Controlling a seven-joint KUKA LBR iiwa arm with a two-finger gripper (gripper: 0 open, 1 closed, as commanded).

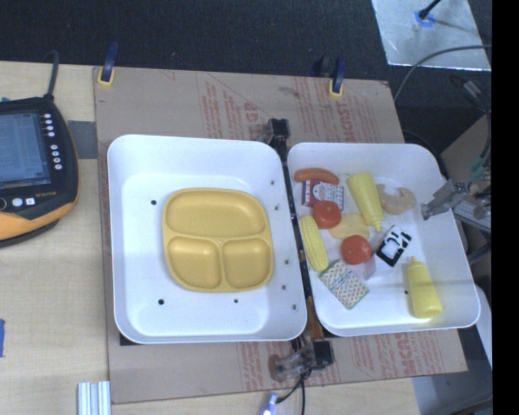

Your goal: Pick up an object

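The jaws (436, 204) hang at the right bin's (450, 318) right rim, grip state unclear; the corn cob (312, 242) lies by its left wall; a yellow divided plate (217, 238) sits left of that bin.

A divided tray (217, 249) lay in the left bin (130, 232). Right of that bin, the second bin (454, 309) held toy foods; left of it, a tablet (22, 167) rested on the worktop (35, 318).

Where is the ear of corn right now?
The ear of corn lies in the right bin, along its left wall, just below the red tomato and above the checkered packet.
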